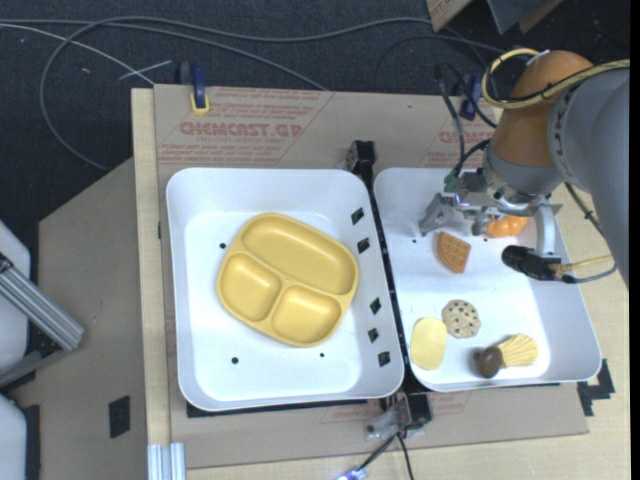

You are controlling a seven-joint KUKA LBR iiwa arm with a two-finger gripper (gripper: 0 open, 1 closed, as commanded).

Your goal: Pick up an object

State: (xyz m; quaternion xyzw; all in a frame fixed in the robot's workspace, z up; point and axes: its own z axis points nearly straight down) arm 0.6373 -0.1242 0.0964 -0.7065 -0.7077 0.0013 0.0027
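Two shallow white bins sit side by side: the left bin (pixel 190 268) carries a yellow three-compartment plastic plate (pixel 287 278). In the right bin (pixel 570 338) lie a pale yellow oval piece (pixel 429 343), a speckled round cookie (pixel 460 318) and a tan shell-shaped pastry with a brown end (pixel 508 353) — all near the front edge. Further back, a small orange waffle-textured wedge (pixel 453 252) lies just below the gripper (pixel 470 208); whether it is spread or closed I cannot tell. A small orange piece (pixel 508 226) sits just beside the gripper, on its right.
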